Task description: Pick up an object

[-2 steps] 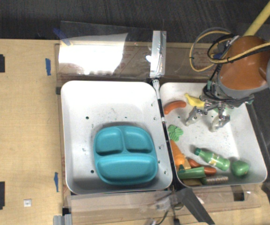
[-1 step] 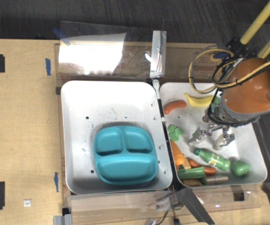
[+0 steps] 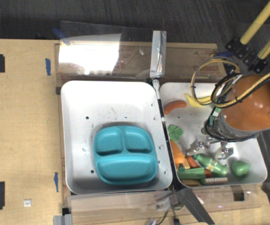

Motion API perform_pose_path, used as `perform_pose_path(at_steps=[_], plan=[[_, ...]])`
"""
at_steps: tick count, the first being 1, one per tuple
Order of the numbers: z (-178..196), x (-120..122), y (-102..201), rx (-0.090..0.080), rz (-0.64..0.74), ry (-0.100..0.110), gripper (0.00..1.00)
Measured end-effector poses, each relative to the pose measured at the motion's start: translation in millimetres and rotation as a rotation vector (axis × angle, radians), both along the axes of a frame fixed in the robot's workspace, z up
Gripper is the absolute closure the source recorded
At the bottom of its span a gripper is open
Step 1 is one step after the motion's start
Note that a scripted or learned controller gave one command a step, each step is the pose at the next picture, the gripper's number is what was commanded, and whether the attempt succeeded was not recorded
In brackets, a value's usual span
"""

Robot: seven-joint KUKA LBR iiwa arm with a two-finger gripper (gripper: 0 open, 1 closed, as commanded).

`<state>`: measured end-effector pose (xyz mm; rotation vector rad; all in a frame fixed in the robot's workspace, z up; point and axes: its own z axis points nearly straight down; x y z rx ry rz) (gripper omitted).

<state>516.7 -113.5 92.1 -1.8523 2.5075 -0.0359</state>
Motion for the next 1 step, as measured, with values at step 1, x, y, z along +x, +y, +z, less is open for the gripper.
perform_pose_path(at_steps=[1], plan=[[-1.9, -32.3, -29.1, -0.003, 0.263, 0.018, 0.0]])
